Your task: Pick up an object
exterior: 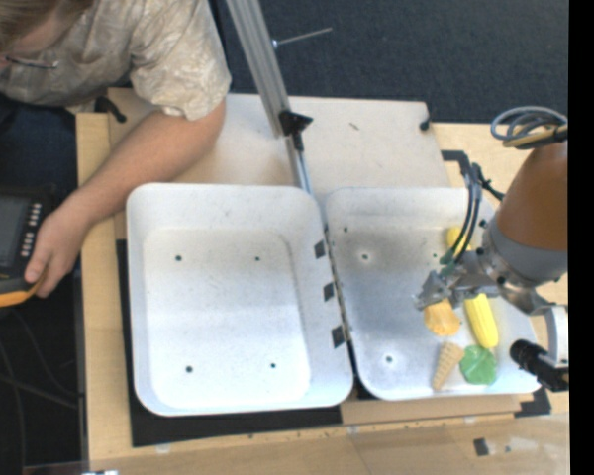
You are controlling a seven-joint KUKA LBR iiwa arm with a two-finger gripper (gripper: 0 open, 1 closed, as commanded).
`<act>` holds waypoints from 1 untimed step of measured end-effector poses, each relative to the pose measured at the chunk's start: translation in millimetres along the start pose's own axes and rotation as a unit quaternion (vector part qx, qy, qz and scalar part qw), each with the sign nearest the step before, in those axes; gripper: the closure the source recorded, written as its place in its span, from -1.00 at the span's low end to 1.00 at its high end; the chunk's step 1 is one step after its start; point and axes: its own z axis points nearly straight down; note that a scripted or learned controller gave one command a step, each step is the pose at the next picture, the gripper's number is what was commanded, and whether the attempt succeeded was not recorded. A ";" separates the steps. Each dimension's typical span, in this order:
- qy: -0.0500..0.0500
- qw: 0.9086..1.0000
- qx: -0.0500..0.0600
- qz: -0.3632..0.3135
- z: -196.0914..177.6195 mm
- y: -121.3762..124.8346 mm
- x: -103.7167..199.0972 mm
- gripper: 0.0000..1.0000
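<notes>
Gripper (444,293) low in the right bin (376,226), just above an orange-yellow piece (442,318); whether its fingers are parted or closed can't be made out. Yellow block (481,321), cone (445,365) and green piece (479,365) clustered nearby. Likely lining up a grab.

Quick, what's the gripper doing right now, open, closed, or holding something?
Gripper: cannot be told; it sits low in the right white bin, just above the small orange-yellow toy piece.
</notes>
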 end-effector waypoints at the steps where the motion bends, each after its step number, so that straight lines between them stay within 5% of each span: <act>1: 0.000 1.000 0.000 -0.001 -46.8 2.6 -1.4 1.00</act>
